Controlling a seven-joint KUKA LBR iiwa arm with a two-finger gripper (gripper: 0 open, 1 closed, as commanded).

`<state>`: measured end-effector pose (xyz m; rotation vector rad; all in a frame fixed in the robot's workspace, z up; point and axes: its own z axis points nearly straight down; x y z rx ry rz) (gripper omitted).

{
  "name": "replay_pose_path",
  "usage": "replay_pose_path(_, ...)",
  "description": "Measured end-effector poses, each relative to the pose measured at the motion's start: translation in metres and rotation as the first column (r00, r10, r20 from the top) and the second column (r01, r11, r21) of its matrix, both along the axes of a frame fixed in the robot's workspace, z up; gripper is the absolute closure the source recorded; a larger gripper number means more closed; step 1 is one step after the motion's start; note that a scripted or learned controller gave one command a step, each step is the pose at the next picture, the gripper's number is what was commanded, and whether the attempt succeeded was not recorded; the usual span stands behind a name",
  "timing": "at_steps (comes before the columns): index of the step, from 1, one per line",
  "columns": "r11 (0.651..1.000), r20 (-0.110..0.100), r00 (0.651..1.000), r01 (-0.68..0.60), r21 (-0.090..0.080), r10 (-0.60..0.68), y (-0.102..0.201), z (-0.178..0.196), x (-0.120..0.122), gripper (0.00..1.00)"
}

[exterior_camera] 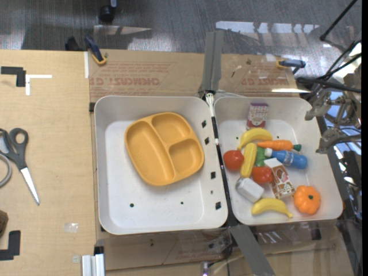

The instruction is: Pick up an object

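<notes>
Looking for the pincer first, I cannot tell how far open it is or whether it has hold of anything. Judging by the toys, nothing is lifted: the pick seems not yet begun, so choosing a piece, closing on it and raising it all remain.

Every candidate lies in the toy bin (302, 125), and I take the carrot (275, 145) as the marker. A banana (255, 135) touches it on the far side, and a small purple-topped pot (258, 115) stands beyond that, apart. A blue bottle (291, 159) lies just beside the carrot, nearer to me. A yellow corn-like piece (249, 160) and a tomato (233, 160) sit on the side toward the second bin (115, 203). Nearer still come a small printed carton (282, 181), a grey block (249, 189), a second banana (271, 207) and, standing free, a pumpkin (306, 200).

The second bin holds a yellow divided plate (165, 148). Far past it, scissors (20, 160) lie on the counter (52, 125).

The pile around the carrot overlaps, so a red piece (263, 175) below it is half covered and hard to name. The carton's print is too small to read.
</notes>
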<state>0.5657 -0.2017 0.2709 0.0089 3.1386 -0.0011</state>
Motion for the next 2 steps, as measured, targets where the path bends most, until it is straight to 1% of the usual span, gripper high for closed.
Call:
replay_pose_path(1,0.999,0.016,0.999,0.046,-0.005,-0.046,0.013,-0.158,-0.027,0.0)
replay_pose_path(2,0.98,0.038,0.979,0.2,-0.006,-0.2,0.041,-0.164,-0.075,0.0)
